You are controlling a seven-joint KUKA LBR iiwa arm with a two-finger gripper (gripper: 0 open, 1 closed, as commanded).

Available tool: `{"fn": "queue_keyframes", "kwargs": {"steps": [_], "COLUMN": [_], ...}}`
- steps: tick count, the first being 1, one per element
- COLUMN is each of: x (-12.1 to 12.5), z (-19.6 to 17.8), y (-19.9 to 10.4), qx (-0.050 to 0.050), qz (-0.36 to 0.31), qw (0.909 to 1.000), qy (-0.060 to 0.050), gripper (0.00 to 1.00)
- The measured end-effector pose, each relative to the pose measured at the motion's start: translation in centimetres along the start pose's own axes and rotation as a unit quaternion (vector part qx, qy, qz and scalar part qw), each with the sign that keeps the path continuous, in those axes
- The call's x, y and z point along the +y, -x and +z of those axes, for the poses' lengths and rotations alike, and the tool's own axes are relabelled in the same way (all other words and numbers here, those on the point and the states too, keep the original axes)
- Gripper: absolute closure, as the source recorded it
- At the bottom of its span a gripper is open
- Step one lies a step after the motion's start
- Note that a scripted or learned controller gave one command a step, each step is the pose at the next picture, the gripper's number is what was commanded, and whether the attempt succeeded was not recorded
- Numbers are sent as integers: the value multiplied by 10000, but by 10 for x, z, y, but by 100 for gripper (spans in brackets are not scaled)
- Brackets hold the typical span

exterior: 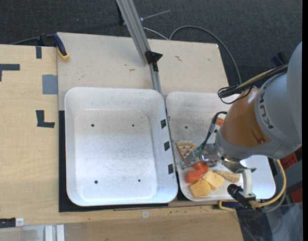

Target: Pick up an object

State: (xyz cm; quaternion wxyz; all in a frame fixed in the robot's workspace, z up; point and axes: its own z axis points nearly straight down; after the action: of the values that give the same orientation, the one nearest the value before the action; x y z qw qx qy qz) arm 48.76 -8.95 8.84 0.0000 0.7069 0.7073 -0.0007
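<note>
A pale wooden bench on dark carpet bears two shallow, speckled white bins. The gripper is low in the right bin, at a cluster of small items — a waffle-textured piece, a red lump, and yellow blocks; whether its fingers grasp anything cannot be told. Above — the grey arm's orange band. The left bin lies alongside.

Probably lab: robot bench, bins.
</note>
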Motion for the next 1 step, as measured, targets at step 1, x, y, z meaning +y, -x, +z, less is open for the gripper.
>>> {"fn": "queue_keyframes", "kwargs": {"steps": [1], "x": [0], "z": [-11], "y": [-1], "qx": [10], "qz": [-6], "qw": [10000], "qy": [-7], "gripper": [100]}}
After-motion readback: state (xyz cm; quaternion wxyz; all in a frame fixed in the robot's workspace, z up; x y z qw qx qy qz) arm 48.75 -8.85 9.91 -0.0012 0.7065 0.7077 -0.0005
